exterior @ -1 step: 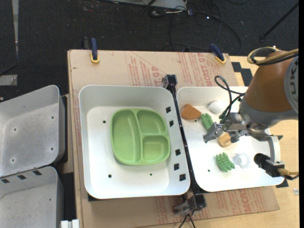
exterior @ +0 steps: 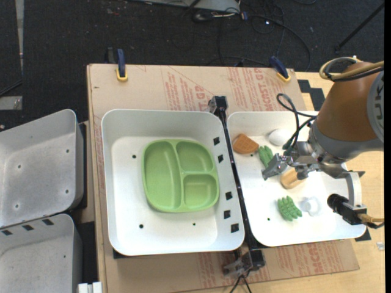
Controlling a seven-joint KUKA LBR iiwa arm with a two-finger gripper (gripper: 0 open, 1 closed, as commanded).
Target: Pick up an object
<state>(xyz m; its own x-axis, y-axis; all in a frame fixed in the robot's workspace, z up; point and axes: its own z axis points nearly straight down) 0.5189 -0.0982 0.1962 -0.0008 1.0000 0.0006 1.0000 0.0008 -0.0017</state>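
My gripper [exterior: 280, 167] hangs over the middle of the right bin [exterior: 330, 231], with the arm reaching in from the right. Just below and right of it lies a tan block [exterior: 291, 179], partly covered by the gripper. A dark green piece [exterior: 265, 155] lies just to the gripper's upper left. An orange-brown wedge [exterior: 245, 144] sits near the bin's left wall, and a white rounded object [exterior: 277, 137] lies behind the gripper. Nearer the front are a green ridged object [exterior: 289, 208] and a small clear piece [exterior: 310, 206].
The left bin [exterior: 122, 224] holds a light green divided plate [exterior: 181, 176]. A black divider bar [exterior: 231, 163] runs between the two bins. A black part on the arm [exterior: 342, 205] overhangs the right bin's front right corner. White panels [exterior: 36, 163] lie off the bench to the left.
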